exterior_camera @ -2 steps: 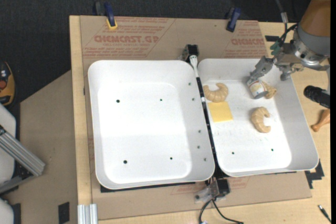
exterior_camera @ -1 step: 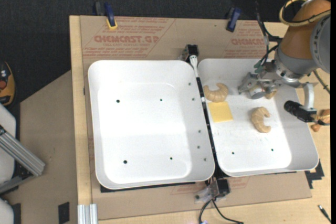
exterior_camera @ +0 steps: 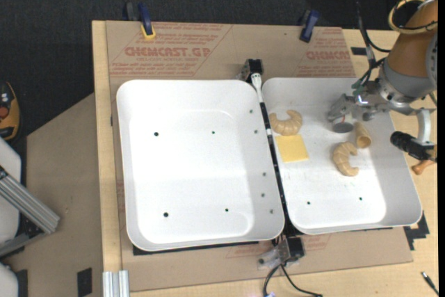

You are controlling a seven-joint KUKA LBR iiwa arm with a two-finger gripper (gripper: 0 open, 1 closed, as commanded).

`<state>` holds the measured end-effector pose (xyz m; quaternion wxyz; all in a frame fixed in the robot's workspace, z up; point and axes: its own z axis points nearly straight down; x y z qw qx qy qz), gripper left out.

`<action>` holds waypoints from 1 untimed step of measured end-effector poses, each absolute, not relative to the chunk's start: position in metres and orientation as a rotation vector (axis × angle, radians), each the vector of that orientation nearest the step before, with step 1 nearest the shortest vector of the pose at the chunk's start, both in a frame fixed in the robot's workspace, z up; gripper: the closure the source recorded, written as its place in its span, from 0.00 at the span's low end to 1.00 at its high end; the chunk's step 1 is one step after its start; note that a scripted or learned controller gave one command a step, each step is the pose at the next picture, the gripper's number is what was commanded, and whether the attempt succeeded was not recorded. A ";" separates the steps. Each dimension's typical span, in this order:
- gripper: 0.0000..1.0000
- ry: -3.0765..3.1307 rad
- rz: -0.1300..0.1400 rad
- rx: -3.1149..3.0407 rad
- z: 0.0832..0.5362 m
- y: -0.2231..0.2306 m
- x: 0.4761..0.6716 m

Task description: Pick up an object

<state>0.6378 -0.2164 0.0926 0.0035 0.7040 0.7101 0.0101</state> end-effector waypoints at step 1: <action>0.00 2.232 0.008 2.224 0.084 -0.218 0.654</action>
